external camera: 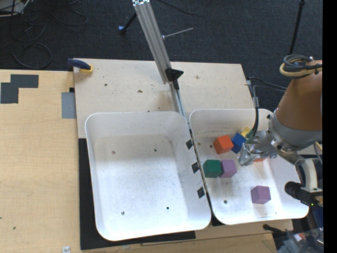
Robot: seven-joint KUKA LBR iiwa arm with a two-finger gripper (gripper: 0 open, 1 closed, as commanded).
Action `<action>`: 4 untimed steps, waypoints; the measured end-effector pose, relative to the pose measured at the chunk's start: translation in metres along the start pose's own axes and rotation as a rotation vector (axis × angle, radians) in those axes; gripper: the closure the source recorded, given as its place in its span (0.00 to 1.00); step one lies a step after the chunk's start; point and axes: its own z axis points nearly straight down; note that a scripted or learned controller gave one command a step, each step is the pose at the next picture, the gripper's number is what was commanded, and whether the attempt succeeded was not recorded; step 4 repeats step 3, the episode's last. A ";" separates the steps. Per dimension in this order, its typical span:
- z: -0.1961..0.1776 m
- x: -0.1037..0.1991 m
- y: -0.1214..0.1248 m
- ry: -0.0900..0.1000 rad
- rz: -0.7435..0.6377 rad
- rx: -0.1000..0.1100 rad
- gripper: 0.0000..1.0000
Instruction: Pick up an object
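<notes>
Beneath both white bins [95,141], pale bench [37,157] meets dark carpet [221,15] (cabled); tool [251,154] state unclear.

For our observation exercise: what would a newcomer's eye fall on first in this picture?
Probably the bright small blocks clustered in the right white bin: an orange cube, a blue cube, a green cube touching a purple one. The grey-and-orange arm's gripper hangs beside them.
</notes>
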 end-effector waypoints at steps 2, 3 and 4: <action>0.008 0.104 0.000 -0.001 0.000 0.002 1.00; 0.017 0.156 -0.009 -0.001 0.000 0.002 1.00; 0.017 0.156 -0.009 -0.001 0.000 0.002 1.00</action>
